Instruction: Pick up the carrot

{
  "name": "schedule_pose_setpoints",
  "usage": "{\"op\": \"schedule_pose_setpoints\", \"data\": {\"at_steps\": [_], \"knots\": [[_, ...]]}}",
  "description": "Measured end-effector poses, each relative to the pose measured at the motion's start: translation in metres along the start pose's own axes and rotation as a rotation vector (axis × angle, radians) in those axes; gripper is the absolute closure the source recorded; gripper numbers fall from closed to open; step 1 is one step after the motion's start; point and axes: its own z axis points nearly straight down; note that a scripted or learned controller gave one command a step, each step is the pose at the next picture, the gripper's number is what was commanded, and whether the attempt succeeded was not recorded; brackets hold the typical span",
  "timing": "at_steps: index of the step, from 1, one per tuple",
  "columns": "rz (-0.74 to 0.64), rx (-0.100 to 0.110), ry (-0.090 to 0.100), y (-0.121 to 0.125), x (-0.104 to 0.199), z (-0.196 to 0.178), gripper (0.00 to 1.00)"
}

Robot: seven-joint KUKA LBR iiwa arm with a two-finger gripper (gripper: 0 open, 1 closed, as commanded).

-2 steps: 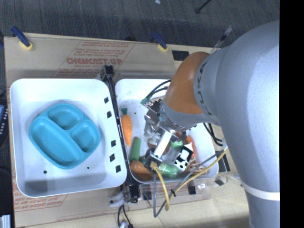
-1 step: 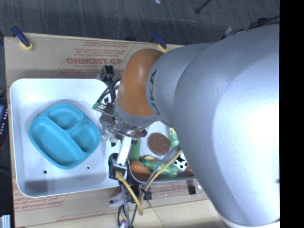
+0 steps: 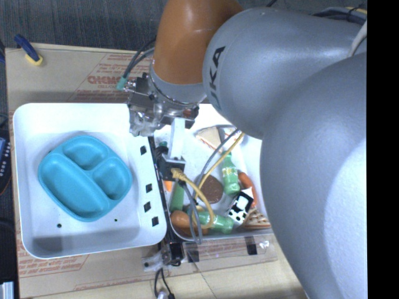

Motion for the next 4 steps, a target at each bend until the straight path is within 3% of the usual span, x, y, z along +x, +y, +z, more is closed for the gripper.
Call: {"op": "schedule_pose_setpoints", "data": {"at_steps": [1,2,3,4], "knots": [[0.188,0.011,-0.005,0.017,0.099,0.089,1.00],[-0.198,0.000,-0.002,0.055,0.072,0.026,1.00],[0.053,0.009,-0.004,0.008,0.113,0.056,1.00],[-0.027,0.007,-0.005,0.026,0.028,0.058,1.00]]}}
